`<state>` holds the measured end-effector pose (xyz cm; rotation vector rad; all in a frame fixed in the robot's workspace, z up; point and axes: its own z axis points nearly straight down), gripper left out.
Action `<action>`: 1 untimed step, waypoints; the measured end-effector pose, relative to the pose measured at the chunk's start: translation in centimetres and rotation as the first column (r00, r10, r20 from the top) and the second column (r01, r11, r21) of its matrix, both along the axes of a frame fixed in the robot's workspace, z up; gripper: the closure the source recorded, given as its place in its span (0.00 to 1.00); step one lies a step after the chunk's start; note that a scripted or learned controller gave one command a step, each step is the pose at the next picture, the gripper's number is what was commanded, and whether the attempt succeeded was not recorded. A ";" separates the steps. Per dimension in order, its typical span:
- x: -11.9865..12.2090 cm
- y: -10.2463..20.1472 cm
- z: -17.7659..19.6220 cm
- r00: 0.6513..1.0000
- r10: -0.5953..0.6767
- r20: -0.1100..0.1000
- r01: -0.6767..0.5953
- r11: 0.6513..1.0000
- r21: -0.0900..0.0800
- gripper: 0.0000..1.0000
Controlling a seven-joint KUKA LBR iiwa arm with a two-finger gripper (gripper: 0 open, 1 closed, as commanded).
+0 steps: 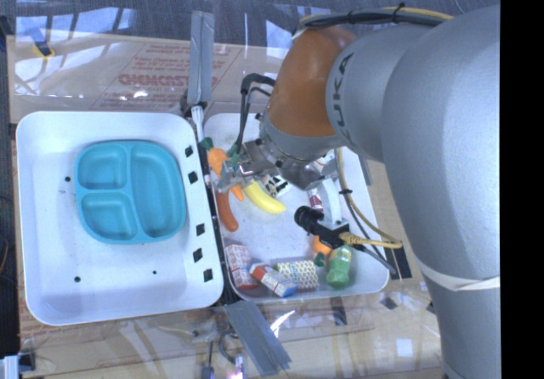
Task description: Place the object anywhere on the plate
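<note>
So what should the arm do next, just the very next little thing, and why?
Probably lower the gripper onto one item, perhaps the yellow banana just beside it, and try a grasp. The arm hangs over the right bin among the clutter, and the blue plate in the left bin bears nothing.

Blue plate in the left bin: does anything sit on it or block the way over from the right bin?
Nothing lies on the blue plate. Between the bins run their two raised rims, which anything carried from the right bin must clear. The gripper is low over the toys there.
</note>
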<state>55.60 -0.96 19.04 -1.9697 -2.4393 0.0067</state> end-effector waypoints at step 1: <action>-0.8 7.5 3.6 0.971 0.240 0.007 -0.240 0.971 -0.001 1.00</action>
